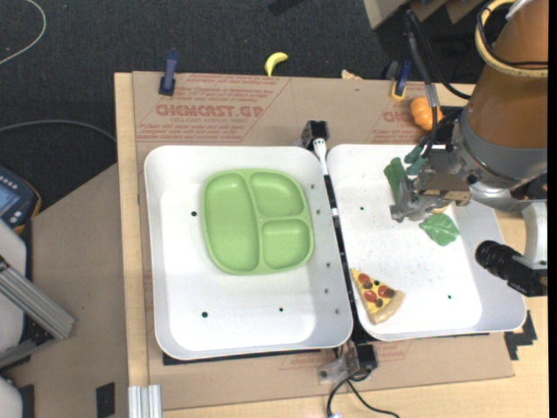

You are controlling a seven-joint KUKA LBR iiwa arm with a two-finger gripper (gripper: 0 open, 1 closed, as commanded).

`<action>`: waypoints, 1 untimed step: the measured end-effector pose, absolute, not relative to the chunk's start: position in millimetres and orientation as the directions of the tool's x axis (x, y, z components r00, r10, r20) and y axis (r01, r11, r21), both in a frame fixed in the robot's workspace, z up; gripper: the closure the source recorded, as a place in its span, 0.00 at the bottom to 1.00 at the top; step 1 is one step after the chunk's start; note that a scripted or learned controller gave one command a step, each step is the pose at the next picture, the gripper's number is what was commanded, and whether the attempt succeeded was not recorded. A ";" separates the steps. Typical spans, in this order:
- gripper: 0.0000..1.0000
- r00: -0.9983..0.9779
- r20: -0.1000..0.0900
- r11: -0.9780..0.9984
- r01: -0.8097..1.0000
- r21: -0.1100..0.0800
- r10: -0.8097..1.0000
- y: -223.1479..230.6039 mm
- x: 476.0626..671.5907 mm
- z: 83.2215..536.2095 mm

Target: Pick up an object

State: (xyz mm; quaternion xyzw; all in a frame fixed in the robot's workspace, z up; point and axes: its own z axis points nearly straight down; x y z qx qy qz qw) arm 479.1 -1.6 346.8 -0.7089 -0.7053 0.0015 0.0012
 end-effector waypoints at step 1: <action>1.00 -0.001 0.001 0.001 1.000 -0.005 1.000 21.4 479.1 313.0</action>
